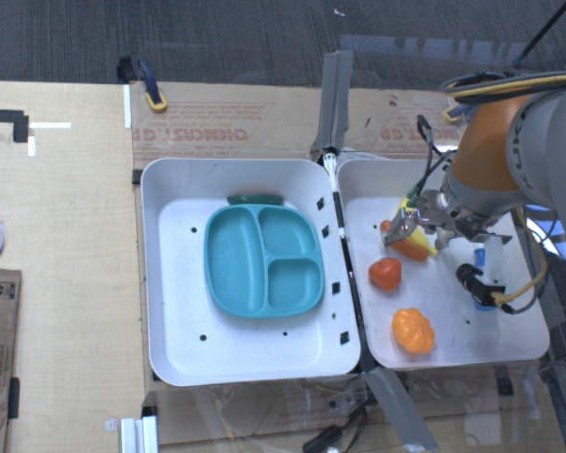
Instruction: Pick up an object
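Objects for picking sit in the right bin [509, 347]: a red, tomato-like piece [385, 273] near the bin's left wall, an orange, pumpkin-shaped piece [412, 330] nearer the front edge, and a yellow-and-orange piece [414, 245] further back, just under the tool. The gripper [403, 226] hangs over that back piece, its metal tips right at or against the top of it, though from this slanted angle I can't say for sure that they touch. How far the jaws are spread I cannot tell; the tips read as one bright cluster, and nothing is plainly lifted between them. The arm [509, 149] comes in from the right, its orange band sitting above the wrist, with black cables looping down beside it toward a small dark fitting over the bin floor. In the left bin [170, 347] a teal divided plate [264, 260] lies flat near the middle, three compartments showing, and a dark green thing [256, 198] peeks out from behind its far rim, too hidden to name. The two bins sit touching along a shared divider on the wooden bench [57, 215].
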`<move>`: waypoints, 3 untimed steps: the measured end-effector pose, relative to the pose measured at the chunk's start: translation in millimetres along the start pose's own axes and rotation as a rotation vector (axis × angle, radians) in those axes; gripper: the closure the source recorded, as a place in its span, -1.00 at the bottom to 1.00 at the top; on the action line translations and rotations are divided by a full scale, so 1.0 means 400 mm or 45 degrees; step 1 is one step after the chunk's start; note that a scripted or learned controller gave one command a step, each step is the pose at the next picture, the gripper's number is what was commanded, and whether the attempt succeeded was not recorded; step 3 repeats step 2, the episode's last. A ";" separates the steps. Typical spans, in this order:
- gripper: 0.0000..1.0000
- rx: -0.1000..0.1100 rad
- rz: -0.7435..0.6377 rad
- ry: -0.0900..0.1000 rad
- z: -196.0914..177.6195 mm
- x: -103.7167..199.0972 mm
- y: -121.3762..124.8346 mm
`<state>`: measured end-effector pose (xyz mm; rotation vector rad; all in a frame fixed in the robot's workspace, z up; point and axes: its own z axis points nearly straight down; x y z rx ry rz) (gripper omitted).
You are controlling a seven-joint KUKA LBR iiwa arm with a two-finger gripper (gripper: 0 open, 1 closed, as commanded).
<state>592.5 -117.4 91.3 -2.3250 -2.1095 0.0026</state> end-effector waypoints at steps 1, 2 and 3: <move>1.00 0.000 0.006 -0.001 -0.023 -0.003 0.001; 1.00 -0.002 -0.025 -0.002 -0.250 0.106 0.043; 1.00 -0.002 -0.025 -0.002 -0.250 0.106 0.043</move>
